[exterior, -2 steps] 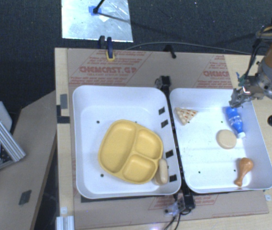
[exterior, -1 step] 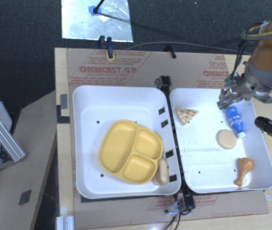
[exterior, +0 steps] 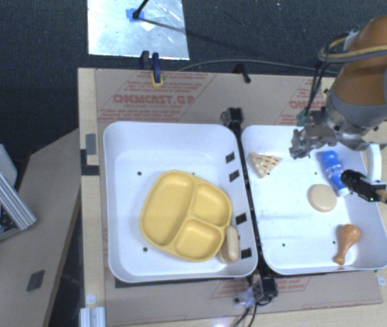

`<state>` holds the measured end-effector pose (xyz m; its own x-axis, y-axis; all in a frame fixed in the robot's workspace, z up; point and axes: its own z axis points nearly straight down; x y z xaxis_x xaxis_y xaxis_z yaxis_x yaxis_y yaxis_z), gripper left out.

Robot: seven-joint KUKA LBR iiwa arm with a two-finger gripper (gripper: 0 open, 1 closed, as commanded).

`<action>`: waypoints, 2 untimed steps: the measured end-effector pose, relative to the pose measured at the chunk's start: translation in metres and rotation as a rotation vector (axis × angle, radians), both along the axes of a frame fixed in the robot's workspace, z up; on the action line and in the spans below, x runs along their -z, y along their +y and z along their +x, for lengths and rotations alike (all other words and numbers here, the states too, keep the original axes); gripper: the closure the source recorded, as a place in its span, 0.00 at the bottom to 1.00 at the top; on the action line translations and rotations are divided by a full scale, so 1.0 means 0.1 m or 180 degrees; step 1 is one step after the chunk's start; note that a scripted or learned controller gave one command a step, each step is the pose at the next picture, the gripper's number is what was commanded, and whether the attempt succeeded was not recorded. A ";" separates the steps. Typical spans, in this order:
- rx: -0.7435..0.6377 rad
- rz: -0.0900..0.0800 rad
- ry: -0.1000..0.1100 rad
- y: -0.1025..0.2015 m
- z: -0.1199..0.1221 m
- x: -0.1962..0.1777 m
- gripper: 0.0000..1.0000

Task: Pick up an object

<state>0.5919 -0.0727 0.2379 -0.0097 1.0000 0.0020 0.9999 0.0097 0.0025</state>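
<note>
Nearest the camera, at the front of the right bin, a toy chicken drumstick lies with its bone end toward the front wall, and beyond it sits a round beige biscuit-like piece, close to a blue and white bottle lying on its side. In the left bin a yellow divided plate with three compartments rests on the floor toward the front, and a small pale bread-roll shape lies against its near right edge, by the wall between the two bins. Farther back in the right bin, a wedge of toy pizza lies near the dividing wall, apart from everything else. The gripper hangs over the rear part of the right bin, between the pizza wedge and the bottle, just beside the bottle's far end; whether its fingers are apart or together cannot be told, and nothing is seen between them. The grey arm with its orange band reaches in from the right above it. Both bins sit on a tabletop of printed board, and beyond its far edge lies a shiny silver sheet on dark carpet
</note>
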 end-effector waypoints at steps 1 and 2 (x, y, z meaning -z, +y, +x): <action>-0.0002 0.0002 0.0007 0.62 -0.17 -0.01 1.00; 0.0001 0.0000 0.0005 1.13 -0.27 -0.08 1.00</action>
<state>0.5647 0.0406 0.2464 -0.0095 1.0000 0.0020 1.0000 0.0095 0.0010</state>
